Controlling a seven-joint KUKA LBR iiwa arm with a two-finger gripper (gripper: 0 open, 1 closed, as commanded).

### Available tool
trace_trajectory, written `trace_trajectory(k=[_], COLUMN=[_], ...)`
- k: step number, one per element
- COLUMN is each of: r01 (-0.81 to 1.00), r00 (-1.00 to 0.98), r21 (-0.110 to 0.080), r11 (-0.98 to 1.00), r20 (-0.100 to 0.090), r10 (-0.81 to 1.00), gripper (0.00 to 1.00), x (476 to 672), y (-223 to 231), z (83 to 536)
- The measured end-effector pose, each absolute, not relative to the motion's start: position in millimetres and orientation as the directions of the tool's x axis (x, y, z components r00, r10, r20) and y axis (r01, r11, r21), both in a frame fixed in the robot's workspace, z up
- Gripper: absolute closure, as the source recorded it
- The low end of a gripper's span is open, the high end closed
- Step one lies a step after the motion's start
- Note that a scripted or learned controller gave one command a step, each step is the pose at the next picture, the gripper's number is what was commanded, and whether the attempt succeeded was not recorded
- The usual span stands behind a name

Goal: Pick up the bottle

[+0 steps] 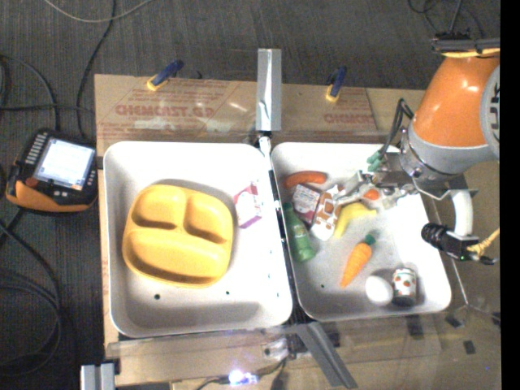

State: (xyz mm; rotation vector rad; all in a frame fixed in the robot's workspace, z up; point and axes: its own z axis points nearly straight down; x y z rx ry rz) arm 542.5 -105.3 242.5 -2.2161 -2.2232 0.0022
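The bottle (pixel 299 237), green and lying on its side, rests in the right bin (pixel 422 299) against that bin's left wall, its cap end pointing toward the far edge. Just past it lie a sausage (pixel 306 177) and a crumpled packet (pixel 314 201) with a white carton beside it. My gripper (pixel 363 187) hangs over the middle of the same bin, above a banana (pixel 351 216), well to the right of the bottle and not touching it. Whether my fingers are spread or closed I cannot tell from up here; the metal parts blur together with the clutter below, and I see nothing clearly caught between them. Nearer the front of the bin lie a carrot (pixel 357 259), a white egg (pixel 377 288) and a small printed can (pixel 404 284). In the left bin (pixel 122 299) sits a yellow divided tray (pixel 179 232), with a small pink and white box (pixel 249 205) just beside its right edge.
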Motion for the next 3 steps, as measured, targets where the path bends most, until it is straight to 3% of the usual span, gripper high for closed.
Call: trace_trajectory(k=[1,2,3], r01=[1.000,0.960,0.989], r00=[-0.028,-0.280,0.146], r21=[-0.004,-0.002,-0.005], r11=[0.028,0.280,-0.146], r20=[0.001,0.002,0.000], r10=[1.000,0.960,0.989], gripper=[0.00,0.00,0.00], x=[516.0,483.8,491.3], y=[-26.2,-64.8,-50.0], z=[182.5,183.2,182.3])
